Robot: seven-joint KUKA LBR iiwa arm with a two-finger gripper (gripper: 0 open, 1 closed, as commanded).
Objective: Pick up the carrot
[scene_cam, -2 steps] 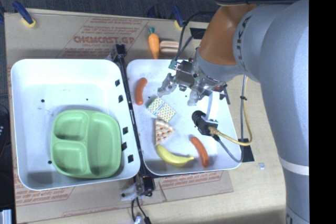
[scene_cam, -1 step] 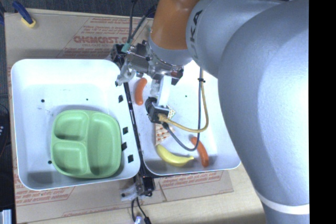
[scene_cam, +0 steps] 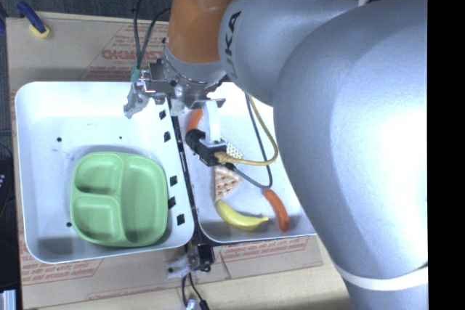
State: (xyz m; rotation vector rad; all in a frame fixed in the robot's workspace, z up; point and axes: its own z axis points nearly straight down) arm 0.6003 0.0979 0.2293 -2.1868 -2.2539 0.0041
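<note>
The arm [scene_cam: 327, 83] reaches across from the right and ends with the gripper [scene_cam: 178, 94] low over the divide between the 2 bins, at their far end. That position makes sense for the task: a short orange piece, most likely the carrot [scene_cam: 193, 119], shows just beneath the gripper at the far left edge of the right bin [scene_cam: 247, 236], close against the shared wall. Most of it is hidden by the wrist, so whether the gripper is open, closed or already gripping the carrot cannot be told from this angle.

Nearer the camera in the same bin lie a pale wedge [scene_cam: 225, 185] with a speckled face, a banana [scene_cam: 240, 216] and a longer red-orange piece [scene_cam: 277, 208] that touches the banana's right tip. These 3 sit well apart from the gripper. The red-orange piece could also pass for a carrot, but the gripper is not aimed at it.

The left bin [scene_cam: 43, 105] holds a green plate [scene_cam: 120, 200] with 3 compartments, flat and upright, with nothing on it.

As for writing, the letters "KA" run down the grey shell of the arm beside the orange band, the end of the maker's name. The cardboard [scene_cam: 94, 40] under the bins carries red print at the far edge and again along the near edge, too blurred to read
</note>
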